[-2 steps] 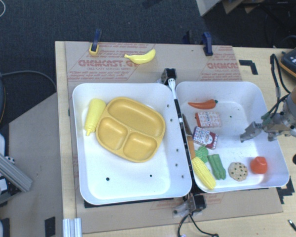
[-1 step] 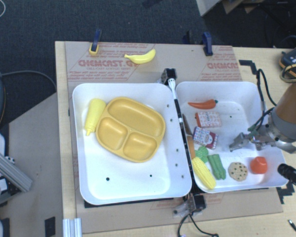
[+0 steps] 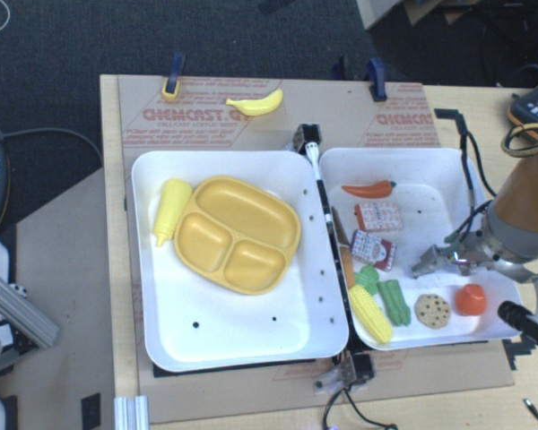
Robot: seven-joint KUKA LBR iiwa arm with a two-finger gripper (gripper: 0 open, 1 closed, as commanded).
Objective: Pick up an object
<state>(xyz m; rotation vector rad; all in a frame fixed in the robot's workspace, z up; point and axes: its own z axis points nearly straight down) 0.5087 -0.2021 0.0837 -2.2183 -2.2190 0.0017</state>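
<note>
Reaching in over the right bin [image 3: 336, 164], the metal claw [image 3: 433, 260] hangs above bare white plastic, and whether it is released or clenched I cannot tell. Near it lie a round speckled cookie [image 3: 432, 310], a glossy orange tomato-like ball [image 3: 471, 299], green pods [image 3: 394, 301], ridged yellow corn [image 3: 369, 313], two printed packets [image 3: 376, 231] and a slim chili [image 3: 369, 188]. The left bin [image 3: 215, 343] holds a smooth yellow divided plate [image 3: 238, 233] beside a yellow bottle [image 3: 171, 210].

camera view | fixed overhead, slanted down | both bins [image 3: 161, 267] in frame | arm [image 3: 529, 209] enters right
</note>
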